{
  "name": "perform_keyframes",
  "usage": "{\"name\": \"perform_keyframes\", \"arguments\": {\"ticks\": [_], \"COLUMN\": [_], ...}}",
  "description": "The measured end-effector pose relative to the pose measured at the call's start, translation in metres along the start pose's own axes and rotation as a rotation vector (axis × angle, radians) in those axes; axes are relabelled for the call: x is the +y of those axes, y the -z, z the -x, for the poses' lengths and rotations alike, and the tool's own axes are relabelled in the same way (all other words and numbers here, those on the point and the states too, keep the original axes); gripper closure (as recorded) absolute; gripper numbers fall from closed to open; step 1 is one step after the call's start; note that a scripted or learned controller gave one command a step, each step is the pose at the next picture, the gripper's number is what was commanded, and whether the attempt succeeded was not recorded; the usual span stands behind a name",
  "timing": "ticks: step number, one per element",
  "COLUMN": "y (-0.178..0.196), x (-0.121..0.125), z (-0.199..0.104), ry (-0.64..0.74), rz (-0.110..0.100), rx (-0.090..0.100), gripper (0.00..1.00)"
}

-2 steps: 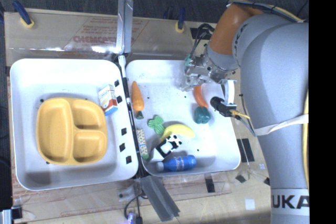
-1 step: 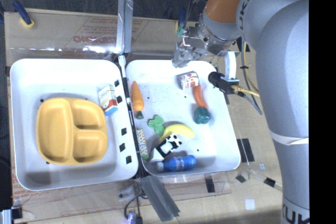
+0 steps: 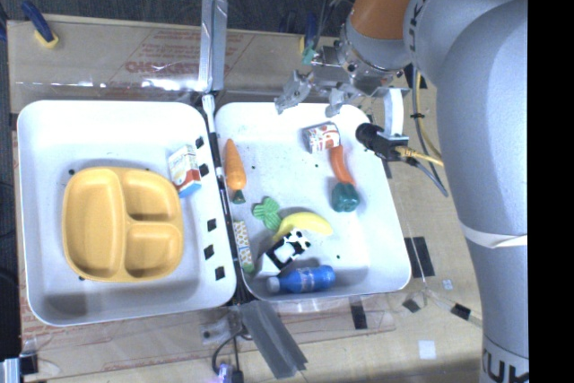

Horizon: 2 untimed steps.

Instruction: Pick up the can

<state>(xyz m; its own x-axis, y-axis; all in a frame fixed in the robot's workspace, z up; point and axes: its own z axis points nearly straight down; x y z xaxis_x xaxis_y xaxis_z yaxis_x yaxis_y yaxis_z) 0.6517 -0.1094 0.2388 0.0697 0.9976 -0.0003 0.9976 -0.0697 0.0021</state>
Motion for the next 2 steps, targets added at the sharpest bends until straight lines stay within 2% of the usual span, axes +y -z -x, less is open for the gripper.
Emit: {"name": "perform_keyframes", "arguments": {"ticks": [1, 2], "y": [-0.114, -0.125], "x": [0.014, 0.022], "z": [0.061, 0.095], "ry": [-0.026, -0.019], "rz": [0.015, 0.031], "rx": [-0.001, -0.008], "gripper": [0.0, 0.0]}}
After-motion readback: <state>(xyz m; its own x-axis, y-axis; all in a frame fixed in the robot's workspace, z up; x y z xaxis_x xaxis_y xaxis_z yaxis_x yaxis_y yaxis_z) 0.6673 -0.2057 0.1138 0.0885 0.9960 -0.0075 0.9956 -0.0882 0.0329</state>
